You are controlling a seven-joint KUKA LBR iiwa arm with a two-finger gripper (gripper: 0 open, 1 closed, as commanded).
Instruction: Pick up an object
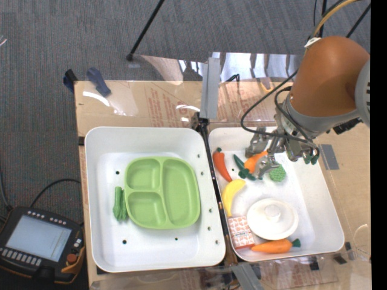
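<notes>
The gripper [266, 157] hangs low in the right bin [320, 207], fingers spread around a small carrot [254, 160], apparently positioned to grasp it.

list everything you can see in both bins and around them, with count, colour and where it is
white bins: 2, white, side by side on the bench
divided plate: 1, light green, middle of left bin
green bean pod: 1, green, left bin, beside the plate's left edge
chilli pepper: 1, red-orange, right bin, upper left
banana: 1, yellow, right bin, below the chilli
small carrot: 1, orange with green top, right bin, at the gripper
green knobbly toy: 1, green, right bin, under the gripper
round lid: 1, white, right bin, lower middle
small box: 1, red and white, right bin, bottom left
large carrot: 1, orange, right bin, bottom edge
teach pendant: 1, black, floor at lower left
gripper: 1, grey, over the right bin's upper part
</notes>
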